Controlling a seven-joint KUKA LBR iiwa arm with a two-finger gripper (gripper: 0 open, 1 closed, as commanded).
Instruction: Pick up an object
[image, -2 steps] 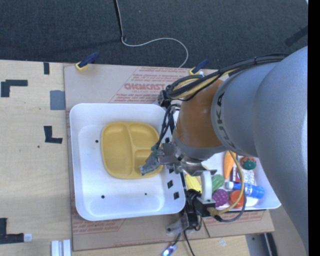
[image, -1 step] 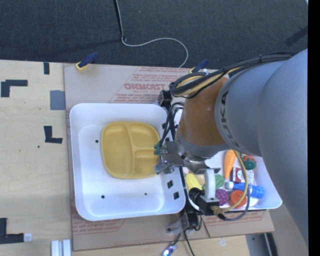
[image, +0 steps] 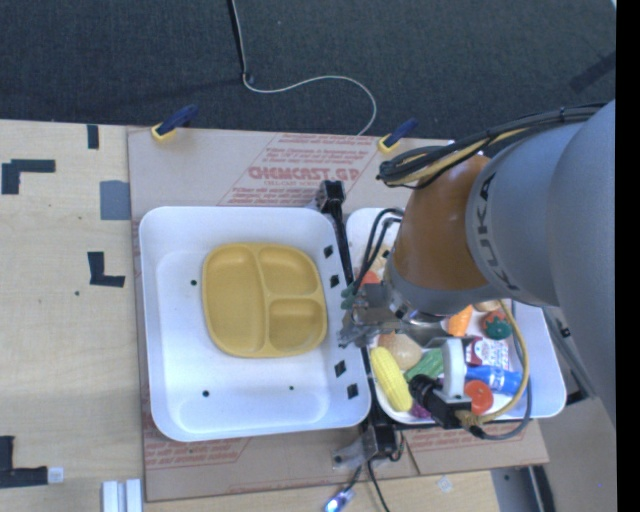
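The arm (image: 560, 220) is a thick, smooth casing of pale grey, rounded like a pipe, with dark lettering running down its side near the wrist. Just above the wrist sits a broad orange band (image: 440, 225), glossy and barrel-shaped. Black and yellow cables (image: 440, 157) loop along the outside over that band toward a darker grey collar (image: 430, 297) beneath it.

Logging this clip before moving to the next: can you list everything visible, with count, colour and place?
Bins: 2, white, side by side on the bench.
Divided plate: 1, yellow, in the left bin.
Corn cob: 1, yellow, right bin's near left part.
Bottle: 1, white, red and blue, right bin.
Clamps: 2, blue and yellow, board's far edge.
Cable: 1, white, on the dark floor.
Arm: 1, grey with orange band, over the right bin.
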